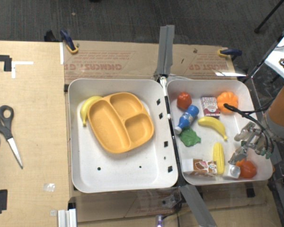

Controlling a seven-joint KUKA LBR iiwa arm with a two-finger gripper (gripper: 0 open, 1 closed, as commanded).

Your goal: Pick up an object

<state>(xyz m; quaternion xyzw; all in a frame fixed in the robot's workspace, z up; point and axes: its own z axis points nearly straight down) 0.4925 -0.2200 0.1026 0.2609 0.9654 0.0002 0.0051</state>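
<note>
At right bin (252, 98) 4 o'clock corner: gripper (241, 152) over silver can (233, 171) & tomato (247, 169); finger state can't tell, nothing visibly held.

Both bins (85, 174) look like smooth white plastic with a dull sheen. The yellow tray (120, 122) is matt plastic, as are the toy foods: the banana (213, 125), corn (218, 157) and tomato (247, 169) look slightly glossy. The worktop (28, 126) is pale, matt wood. Brown cardboard (109, 60) lies beyond the bins. The scissors (8, 134) have grey plastic handles and bare metal blades. The hand (244, 148) looks metallic.
</note>
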